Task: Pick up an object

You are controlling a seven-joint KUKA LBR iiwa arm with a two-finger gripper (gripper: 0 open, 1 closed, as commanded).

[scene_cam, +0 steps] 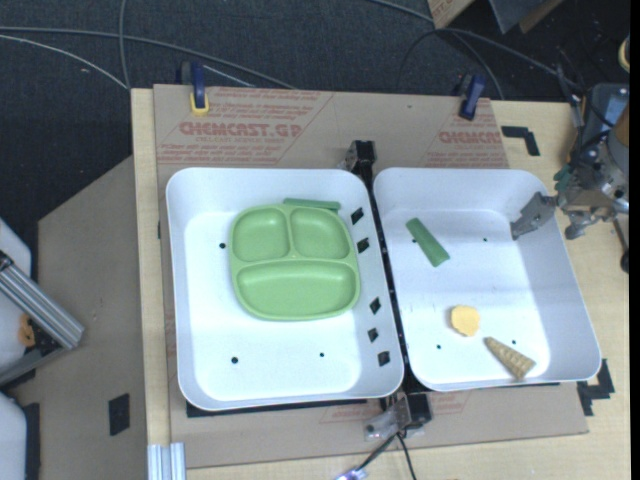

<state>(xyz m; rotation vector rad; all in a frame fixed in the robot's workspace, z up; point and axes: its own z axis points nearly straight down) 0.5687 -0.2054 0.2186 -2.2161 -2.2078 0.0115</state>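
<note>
Dark carpet [300,28] is surrounding the bench, with thin cables [130,8] trailing across it. On the carpet is sitting a flat wooden board [150,268], partly covered with brown paper printed in red letters and pinned at its far edge by 2 clamps [199,86] with blue handles.

2 shallow white bins are lying side by side on the board, each with smooth, glossy walls and rounded corners. They are touching along a central seam marked by small black tabs.

The left bin [200,358] is holding a green plate [294,262], a rounded square of matte plastic divided into 3 compartments. A flat green strip [312,205] is showing just behind its far edge.

The right bin [560,308] is holding 3 loose objects:
1. A green bar [427,242], flat and oblong, is lying at a slant near the far left of the floor.
2. A yellow piece [465,320], small and roundish, is resting nearer the front.
3. A tan cone [510,356], ridged and tapering, is lying just beside the front wall, close to the yellow piece but apart from it.

The gripper [545,220] is hanging at the right bin's far right corner, over the rim. Its grey metal fingers are standing apart, with nothing between them, and it is well apart from all 3 objects.
</note>
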